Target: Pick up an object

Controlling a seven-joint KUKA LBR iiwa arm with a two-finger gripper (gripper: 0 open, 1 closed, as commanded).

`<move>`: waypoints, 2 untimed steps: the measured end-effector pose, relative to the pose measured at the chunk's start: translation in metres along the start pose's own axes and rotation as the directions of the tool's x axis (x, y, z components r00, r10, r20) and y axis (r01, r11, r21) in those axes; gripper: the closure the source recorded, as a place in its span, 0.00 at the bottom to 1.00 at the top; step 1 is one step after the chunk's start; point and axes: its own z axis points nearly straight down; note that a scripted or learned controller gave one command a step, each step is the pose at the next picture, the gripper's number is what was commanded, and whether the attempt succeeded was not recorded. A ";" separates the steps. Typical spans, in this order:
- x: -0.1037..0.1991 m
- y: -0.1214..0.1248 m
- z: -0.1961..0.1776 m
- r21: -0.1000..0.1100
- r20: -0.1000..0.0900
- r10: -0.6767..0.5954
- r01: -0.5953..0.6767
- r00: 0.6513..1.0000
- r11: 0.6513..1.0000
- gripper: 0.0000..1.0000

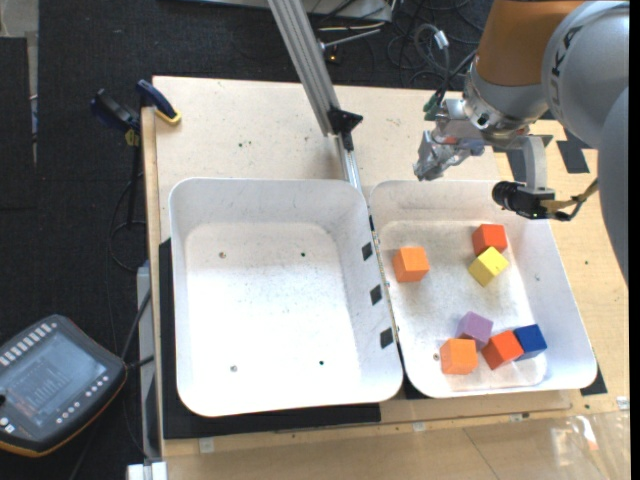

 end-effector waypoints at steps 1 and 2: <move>0.054 -0.003 0.012 0.004 -0.001 0.001 -0.001 1.000 1.000 1.00; 0.108 -0.010 0.019 0.003 -0.001 0.001 -0.001 1.000 1.000 1.00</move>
